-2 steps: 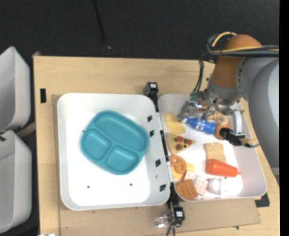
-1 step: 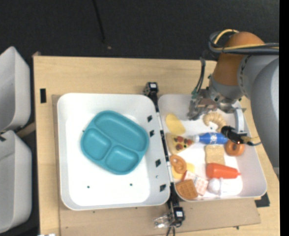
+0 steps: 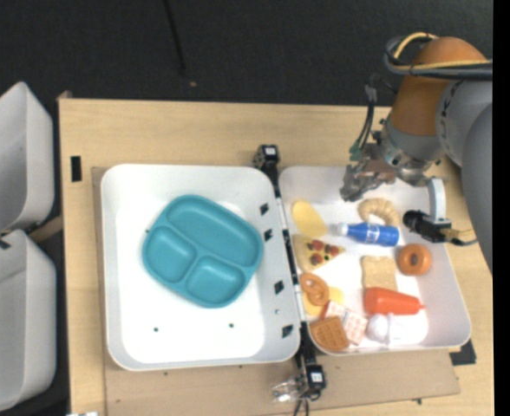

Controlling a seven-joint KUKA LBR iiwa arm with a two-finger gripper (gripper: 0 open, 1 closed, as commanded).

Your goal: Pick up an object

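arm (image 3: 467,120): grey casing | orange band above wrist (glossy) | yellow and dark cables looped on top

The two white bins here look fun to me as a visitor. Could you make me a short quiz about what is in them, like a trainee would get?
1. True or false: the teal divided plate lies in the left bin.
2. Which item lies nearest the gripper?
A. croissant
B. carrot
C. waffle
3. Fill in: the blue bottle lies between the croissant and the slice of ____.

Key:
1. True.
2. A. The gripper is at the far edge of the right bin, just beside the croissant.
3. Bread.
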